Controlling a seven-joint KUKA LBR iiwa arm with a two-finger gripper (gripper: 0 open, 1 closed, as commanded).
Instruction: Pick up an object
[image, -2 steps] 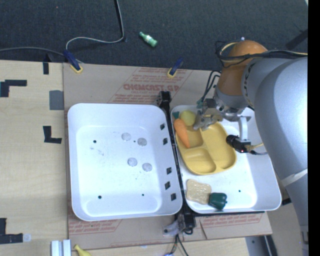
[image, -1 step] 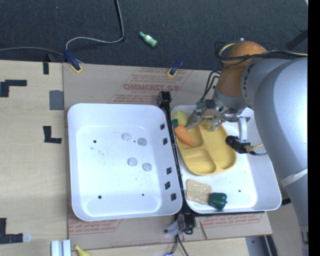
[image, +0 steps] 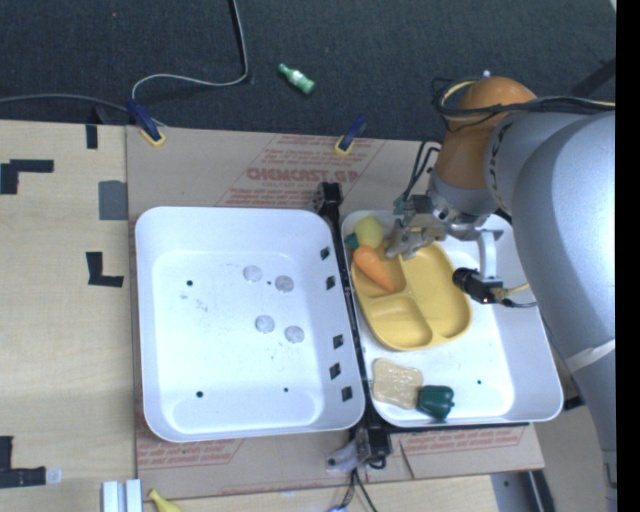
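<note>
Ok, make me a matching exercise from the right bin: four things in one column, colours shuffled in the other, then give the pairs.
Things:
1. carrot
2. divided plate
3. cracker
4. pepper

Colours:
A. dark green
B. yellow
C. orange
D. pale beige

Pairs: 1-C, 2-B, 3-D, 4-A

White bins (image: 160, 300), yellow tray (image: 440, 300), orange carrot (image: 374, 268), dark green pepper (image: 436, 401), beige sponge (image: 396, 382).
</note>
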